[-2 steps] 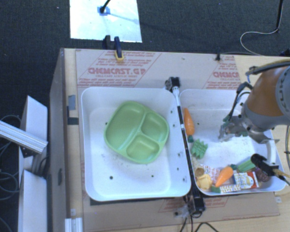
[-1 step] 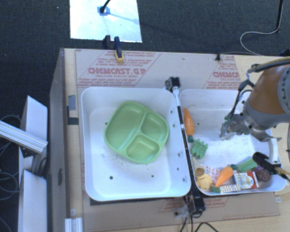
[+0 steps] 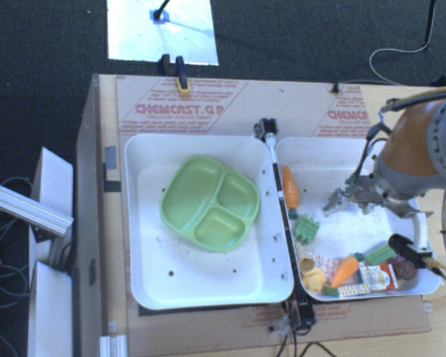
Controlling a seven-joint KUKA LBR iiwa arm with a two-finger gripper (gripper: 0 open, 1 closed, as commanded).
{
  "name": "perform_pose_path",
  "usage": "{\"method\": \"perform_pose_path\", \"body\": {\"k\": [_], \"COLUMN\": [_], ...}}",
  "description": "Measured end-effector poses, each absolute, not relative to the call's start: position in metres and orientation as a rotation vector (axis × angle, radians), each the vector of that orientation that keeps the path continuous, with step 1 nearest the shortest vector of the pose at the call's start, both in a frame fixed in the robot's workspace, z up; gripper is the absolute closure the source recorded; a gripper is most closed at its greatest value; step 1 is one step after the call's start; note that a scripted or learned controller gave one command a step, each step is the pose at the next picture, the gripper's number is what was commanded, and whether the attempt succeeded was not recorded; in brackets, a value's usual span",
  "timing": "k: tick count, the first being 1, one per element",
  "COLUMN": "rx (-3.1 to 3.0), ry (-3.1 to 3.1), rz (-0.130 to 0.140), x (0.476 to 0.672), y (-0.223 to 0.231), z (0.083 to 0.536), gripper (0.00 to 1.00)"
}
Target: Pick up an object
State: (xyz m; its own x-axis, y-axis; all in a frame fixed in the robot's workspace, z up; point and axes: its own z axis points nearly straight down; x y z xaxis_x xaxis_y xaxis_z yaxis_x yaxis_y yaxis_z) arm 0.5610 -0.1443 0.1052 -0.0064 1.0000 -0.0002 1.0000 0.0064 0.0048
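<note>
My gripper (image 3: 342, 198) hangs low over the bare middle of the right bin (image 3: 323, 149), reaching in from the right. An orange carrot (image 3: 290, 187) lies by the bin's left wall, to the gripper's left. A green leafy toy (image 3: 306, 229) sits below and left of it. Along the front wall lie a second small carrot (image 3: 344, 269), a yellow piece (image 3: 312, 278), a green piece (image 3: 379, 255), a white and red packet (image 3: 372, 277) and a dark round item (image 3: 405, 268). I see nothing in the gripper.
The left bin (image 3: 152, 266) holds a light green divided plate (image 3: 210, 203). A black-edged divider (image 3: 281, 214) runs between the bins. The grey and orange arm (image 3: 420, 143) covers the right bin's far right side.
</note>
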Motion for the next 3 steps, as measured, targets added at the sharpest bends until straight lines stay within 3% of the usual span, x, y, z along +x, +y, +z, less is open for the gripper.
{"method": "perform_pose_path", "body": {"k": [1, 2, 3], "rx": [2.217, 2.211, 2.218], "ry": [2.218, 2.214, 2.223], "rz": [-0.002, -0.003, -0.001], "x": [0.586, 0.639, 0.583], "y": [-0.098, -0.093, -0.122], "z": [0.085, 0.087, 0.084], "gripper": [0.0, 0.0, 0.0]}}
